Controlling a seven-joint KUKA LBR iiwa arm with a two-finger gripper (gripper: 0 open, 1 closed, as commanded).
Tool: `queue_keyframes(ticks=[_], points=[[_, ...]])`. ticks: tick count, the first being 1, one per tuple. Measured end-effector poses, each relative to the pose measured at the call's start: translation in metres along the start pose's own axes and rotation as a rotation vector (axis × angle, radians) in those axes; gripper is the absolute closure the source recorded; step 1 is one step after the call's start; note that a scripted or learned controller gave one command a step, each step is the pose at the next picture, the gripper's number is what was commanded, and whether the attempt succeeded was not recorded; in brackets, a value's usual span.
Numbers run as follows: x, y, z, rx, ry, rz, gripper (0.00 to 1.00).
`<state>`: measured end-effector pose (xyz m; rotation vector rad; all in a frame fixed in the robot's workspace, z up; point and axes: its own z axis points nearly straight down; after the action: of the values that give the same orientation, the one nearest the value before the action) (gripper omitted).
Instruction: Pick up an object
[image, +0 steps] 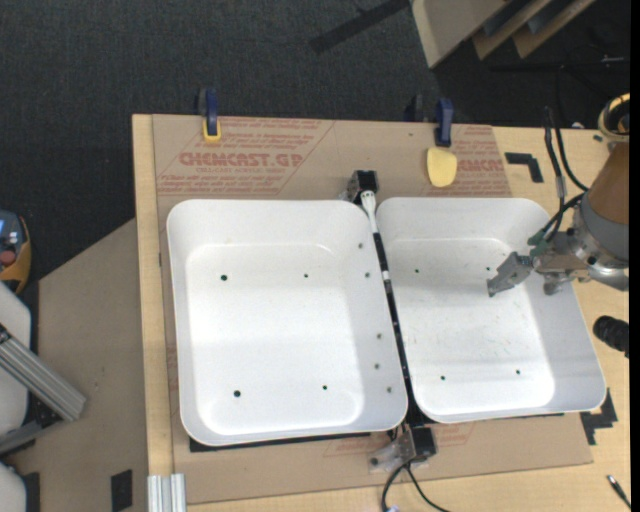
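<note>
Two-finger grey gripper (520, 272) is seen over the right shallow white plastic bin (480, 395), at 3 o'clock; finger state cannot be told, nothing visibly held. A small yellow rounded object (441, 167) is left on the cardboard at 12 o'clock, outside the bins, so probably out of reach.

We see the arm reaching in from the right edge, its grey wrist body with the orange band above it at the upper right. The gripper (522, 276) extends leftward at a slight downward slant, its grey fingers (503, 279) pointing left. We cannot tell whether they stand apart or closed
</note>
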<state>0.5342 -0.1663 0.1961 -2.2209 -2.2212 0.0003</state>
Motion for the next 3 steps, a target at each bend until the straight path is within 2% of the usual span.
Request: queue_keyframes(ticks=[1,2,3], points=[[0.000,0.001,-0.010,-0.003,-0.001,0.000,1.00],[-0.061,0.045,-0.133,-0.017,-0.010,0.002,1.00],[0.032,0.035,-0.036,0.008,0.004,-0.006,1.00]])
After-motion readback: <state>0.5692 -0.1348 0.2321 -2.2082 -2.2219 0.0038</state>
